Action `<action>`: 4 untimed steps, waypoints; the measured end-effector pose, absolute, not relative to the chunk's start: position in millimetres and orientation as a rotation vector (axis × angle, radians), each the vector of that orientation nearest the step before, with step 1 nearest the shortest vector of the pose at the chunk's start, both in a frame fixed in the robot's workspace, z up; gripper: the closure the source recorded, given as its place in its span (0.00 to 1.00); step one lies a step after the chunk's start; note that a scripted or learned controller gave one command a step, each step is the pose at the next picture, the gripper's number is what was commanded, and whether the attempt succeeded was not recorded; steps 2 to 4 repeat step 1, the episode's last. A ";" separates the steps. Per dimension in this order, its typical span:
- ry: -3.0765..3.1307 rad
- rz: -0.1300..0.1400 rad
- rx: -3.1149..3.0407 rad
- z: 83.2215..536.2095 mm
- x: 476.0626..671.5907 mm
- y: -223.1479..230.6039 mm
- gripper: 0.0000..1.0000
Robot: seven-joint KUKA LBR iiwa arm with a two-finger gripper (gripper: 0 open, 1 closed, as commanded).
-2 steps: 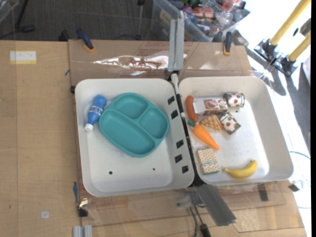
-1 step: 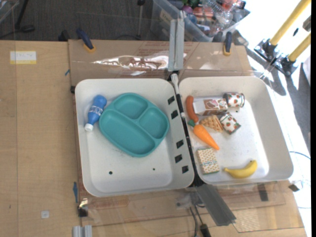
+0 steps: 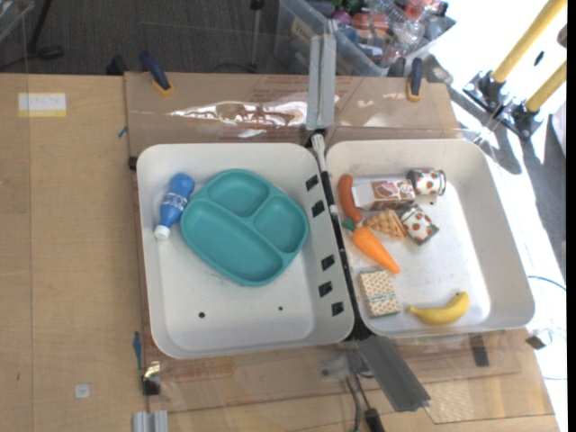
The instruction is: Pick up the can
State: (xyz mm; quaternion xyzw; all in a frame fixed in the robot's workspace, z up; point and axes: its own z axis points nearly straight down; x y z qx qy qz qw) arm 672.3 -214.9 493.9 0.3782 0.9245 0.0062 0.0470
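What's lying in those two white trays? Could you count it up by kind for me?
Left tray:
Teal divided plate: 1
Blue bottle: 1

Right tray:
Can: 1
Carrot: 1
Banana: 1
Sausage: 1
Boxes or packets (exact kind unclear): 3
Waffle-like piece: 1

Total: 10

This looks like a robotics lab or test room. Two shallow white bins (image 3: 234, 327) sit side by side on a plywood bench (image 3: 63, 268), fixed over taped clear sheeting with blue clamps (image 3: 158, 77) at the upper edge. At the top of the frame a clear plastic tub (image 3: 360, 16) holds jumbled toys and objects on grey carpet (image 3: 180, 12), and yellow struts (image 3: 531, 34) stand at upper right.
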 end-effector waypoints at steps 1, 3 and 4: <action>2.810 0.021 1.148 507.9 672.9 -214.4 1.00; 2.810 0.021 1.148 507.9 672.9 -214.4 1.00; 2.810 0.021 1.148 507.9 672.9 -214.4 1.00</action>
